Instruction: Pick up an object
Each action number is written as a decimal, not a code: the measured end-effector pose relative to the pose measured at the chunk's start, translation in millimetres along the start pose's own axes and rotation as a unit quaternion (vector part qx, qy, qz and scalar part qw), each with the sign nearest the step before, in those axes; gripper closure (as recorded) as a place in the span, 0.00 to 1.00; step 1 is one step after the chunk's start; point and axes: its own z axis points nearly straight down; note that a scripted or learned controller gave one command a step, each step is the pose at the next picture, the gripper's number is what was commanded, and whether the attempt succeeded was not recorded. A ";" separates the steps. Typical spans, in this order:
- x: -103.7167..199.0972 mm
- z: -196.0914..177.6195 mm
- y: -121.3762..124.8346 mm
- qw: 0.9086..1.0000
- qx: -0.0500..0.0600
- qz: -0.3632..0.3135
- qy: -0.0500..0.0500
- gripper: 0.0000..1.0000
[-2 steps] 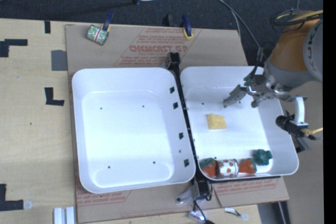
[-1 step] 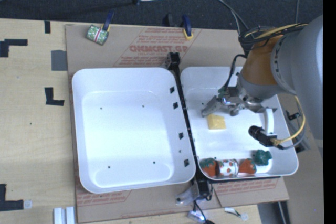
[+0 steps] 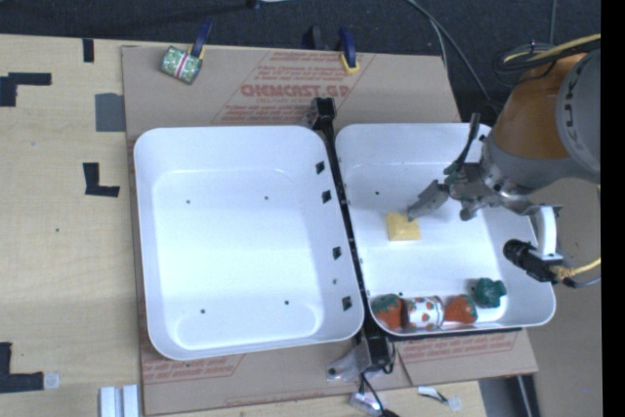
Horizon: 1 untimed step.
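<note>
My gripper (image 3: 422,206) is inside the right bin (image 3: 391,144), around the middle of it, reaching in from the bin's right side. I can't tell from this angle how the gripper is set; the tip reads as one dark wedge. Nothing visibly held.

Yellow block (image 3: 402,228) lies on the bin floor just below and left of the tip. Very close, possibly touching at its upper right corner, can't confirm contact. It lies flat, roughly mid-bin.

My wrist and grey housing (image 3: 493,183) hang over the right half of the same bin, orange band (image 3: 532,117) over the bin's right edge. A black cable connector (image 3: 527,259) hangs off near the right rim.

Along the near wall of the right bin, a row of small items: a red-and-green piece (image 3: 389,310) at the near left corner, a white can with red spots (image 3: 424,312) touching it, an orange-red piece (image 3: 460,310) next, then a green item (image 3: 486,289) toward the near right corner. All are packed close together and well apart from the yellow block.

Left bin (image 3: 156,151) sits edge to edge with the right one, with a black divider strip (image 3: 337,210) between them.

Both bins rest on a cardboard sheet (image 3: 283,83). At its far left corner is a small green patterned box (image 3: 181,63) with a blue clamp (image 3: 202,38); a yellow-tipped clamp (image 3: 348,52) is at the far edge.
</note>
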 end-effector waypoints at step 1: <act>15.8 56.3 13.4 1.000 0.002 -0.002 0.000 0.00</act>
